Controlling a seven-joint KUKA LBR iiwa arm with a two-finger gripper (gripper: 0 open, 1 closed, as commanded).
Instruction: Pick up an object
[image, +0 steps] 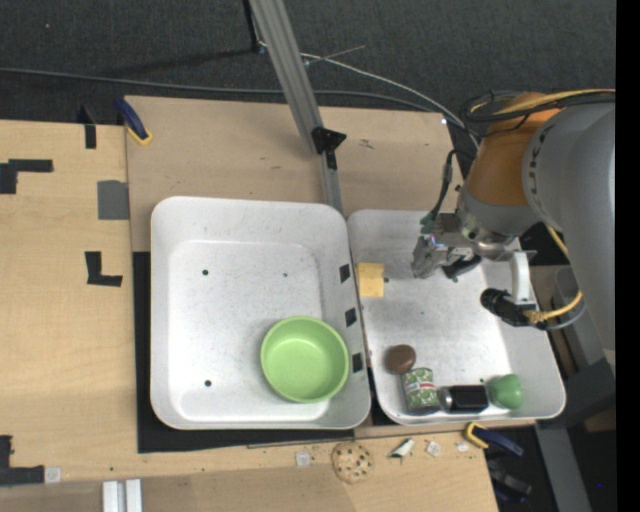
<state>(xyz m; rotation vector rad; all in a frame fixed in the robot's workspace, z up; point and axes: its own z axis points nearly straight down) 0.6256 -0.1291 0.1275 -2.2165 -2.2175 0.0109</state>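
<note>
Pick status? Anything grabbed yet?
Nothing looks picked so far. The gripper hangs over the right bin near its far end, with nothing seen between its fingers. The yellow block sits just to its left by the bin wall; the brown disc, green can and black item lie at the near end. Descent, grasp and lift all remain.

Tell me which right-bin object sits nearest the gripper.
The yellow block by the right bin's left wall, level with the gripper. The brown disc, can, black item and green ball cluster at the bottom edge.
</note>
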